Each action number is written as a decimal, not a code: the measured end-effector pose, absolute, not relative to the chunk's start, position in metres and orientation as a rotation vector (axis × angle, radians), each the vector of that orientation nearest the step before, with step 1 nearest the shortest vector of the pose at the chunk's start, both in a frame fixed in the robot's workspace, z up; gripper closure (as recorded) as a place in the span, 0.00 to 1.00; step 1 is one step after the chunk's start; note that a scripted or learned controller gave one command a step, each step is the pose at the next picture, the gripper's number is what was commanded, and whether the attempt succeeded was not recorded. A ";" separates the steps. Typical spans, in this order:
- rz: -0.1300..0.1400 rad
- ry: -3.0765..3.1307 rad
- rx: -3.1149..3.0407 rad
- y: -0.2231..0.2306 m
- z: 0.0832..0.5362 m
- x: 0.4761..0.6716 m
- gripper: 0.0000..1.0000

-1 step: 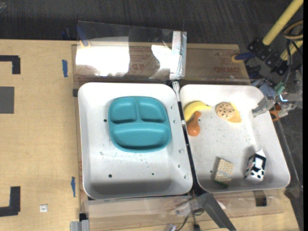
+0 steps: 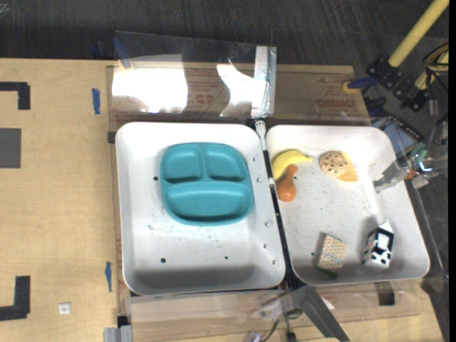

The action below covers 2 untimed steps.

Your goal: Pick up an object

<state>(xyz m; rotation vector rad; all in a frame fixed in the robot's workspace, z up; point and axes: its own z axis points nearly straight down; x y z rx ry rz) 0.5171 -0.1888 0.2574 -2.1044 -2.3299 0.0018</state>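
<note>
The gripper [image 2: 396, 172] hovers at the right bin's [image 2: 356, 262] edge, grip state indeterminate. The small black-and-white cow-patterned carton [image 2: 380, 247] stands nearby: probably light and rigid; grasp across its flat sides.

The wooden surface [image 2: 57, 191] carries two white bins. The right bin [image 2: 356, 212] sits just beside the pincer [image 2: 399, 171]; the left bin [image 2: 142, 248] lies beyond it.

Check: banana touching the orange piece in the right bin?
Touching. Camera view shows the banana overlapping the orange piece with no white bin floor between them.
</note>
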 end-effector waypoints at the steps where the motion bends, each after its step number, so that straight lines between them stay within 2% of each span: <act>1: 0.006 -2.053 -2.369 -0.136 0.142 0.541 0.00; 2: -0.004 -1.967 -2.454 -0.118 0.087 0.586 0.00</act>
